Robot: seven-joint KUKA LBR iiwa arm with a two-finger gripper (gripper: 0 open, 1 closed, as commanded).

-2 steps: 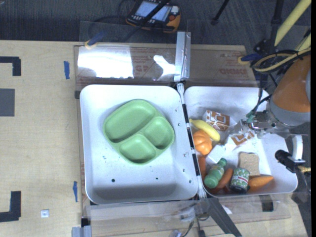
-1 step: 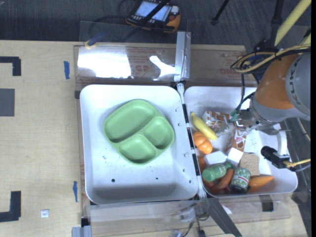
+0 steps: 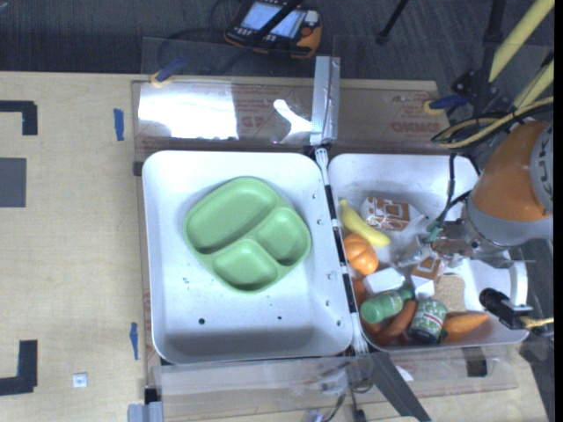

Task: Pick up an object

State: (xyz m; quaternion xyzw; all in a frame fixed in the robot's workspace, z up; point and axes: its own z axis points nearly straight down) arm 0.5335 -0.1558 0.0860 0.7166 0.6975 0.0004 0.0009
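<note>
The right bin [image 3: 396, 162] holds a heap of toy food. Along its left side lie a yellow banana [image 3: 362, 225] and an orange fruit [image 3: 361, 255], with a brown waffle-patterned packet [image 3: 389, 211] behind them. Toward the front sit a white block [image 3: 384, 281], a green bottle [image 3: 384, 307], a red sausage [image 3: 398, 322], a small can [image 3: 428, 319], a bread slice [image 3: 450, 290] and an orange carrot [image 3: 466, 325]. My gripper [image 3: 434, 243] reaches in from the right and hangs low over the middle of this bin, just above the bread slice and a small brown piece.
The left bin [image 3: 176, 323] contains a green divided plate [image 3: 248, 233]. A metal divider [image 3: 324, 104] stands at the back between the bins. The grey arm with its orange band [image 3: 515, 192] covers the right bin's right edge. Cables and a handheld device [image 3: 273, 23] lie behind the bench.
</note>
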